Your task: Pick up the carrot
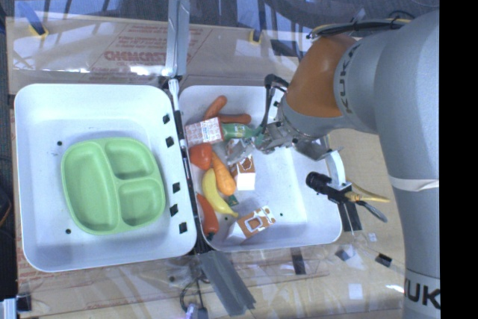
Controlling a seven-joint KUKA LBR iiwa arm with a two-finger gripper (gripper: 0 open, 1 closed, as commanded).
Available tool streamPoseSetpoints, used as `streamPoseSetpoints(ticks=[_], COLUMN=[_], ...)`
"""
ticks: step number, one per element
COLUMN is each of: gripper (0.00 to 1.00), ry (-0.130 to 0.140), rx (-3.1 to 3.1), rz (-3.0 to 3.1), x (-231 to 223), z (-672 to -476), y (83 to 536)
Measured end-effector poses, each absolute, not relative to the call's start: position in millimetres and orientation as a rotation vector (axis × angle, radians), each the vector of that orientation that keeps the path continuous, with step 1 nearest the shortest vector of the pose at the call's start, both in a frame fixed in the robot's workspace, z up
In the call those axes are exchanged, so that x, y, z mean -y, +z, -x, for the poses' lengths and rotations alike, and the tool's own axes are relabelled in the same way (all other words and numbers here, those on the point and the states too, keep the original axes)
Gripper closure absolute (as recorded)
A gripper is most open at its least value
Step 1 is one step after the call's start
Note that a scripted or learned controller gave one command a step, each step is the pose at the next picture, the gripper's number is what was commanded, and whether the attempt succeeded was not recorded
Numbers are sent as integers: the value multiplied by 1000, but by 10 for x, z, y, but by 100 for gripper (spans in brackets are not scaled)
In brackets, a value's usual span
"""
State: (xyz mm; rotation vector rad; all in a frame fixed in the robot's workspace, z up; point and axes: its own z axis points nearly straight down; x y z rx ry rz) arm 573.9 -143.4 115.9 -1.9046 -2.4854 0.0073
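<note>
Gripper [250,148] low at frame centre in the right bin [314,228], jaw state unclear, seemingly just beside the carrot [223,172], banana [213,194] below

1 fixed cam above bench, looking down at a slant. Both white bins in frame: left bin [30,160] w/ green tray [112,183], right bin [299,213] w/ the clutter. Arm [388,86] enters from frame right, big in view, so nearer the cam than the bins. Mid-range framing; floor along top edge.
</note>
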Motion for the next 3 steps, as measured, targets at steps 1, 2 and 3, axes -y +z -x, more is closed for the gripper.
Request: streamPoseSetpoints(ticks=[1,2,3], gripper=[0,100,0], ry=[-1,-1,2], rx=[2664,2669,2665], rz=[1669,1667,1660], x=[1001,1023,1003], z=[-5384,-5409,-5389], y=[914,1014,987])
